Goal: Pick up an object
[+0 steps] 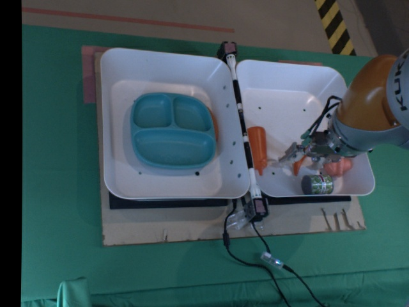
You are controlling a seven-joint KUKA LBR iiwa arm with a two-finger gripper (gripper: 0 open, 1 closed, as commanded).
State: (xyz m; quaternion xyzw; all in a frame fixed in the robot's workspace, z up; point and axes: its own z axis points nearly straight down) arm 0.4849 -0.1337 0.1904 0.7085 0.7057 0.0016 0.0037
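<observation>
Three objects ring your gripper point(289, 157), which I can't tell grips anything: orange bottle point(257, 147) nearest, lengthwise away, just past its tip

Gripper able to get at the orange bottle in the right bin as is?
Probably yes. The bottle lies apart by the divider with nothing on it, and the gripper hovers just beside it in the same bin.
</observation>
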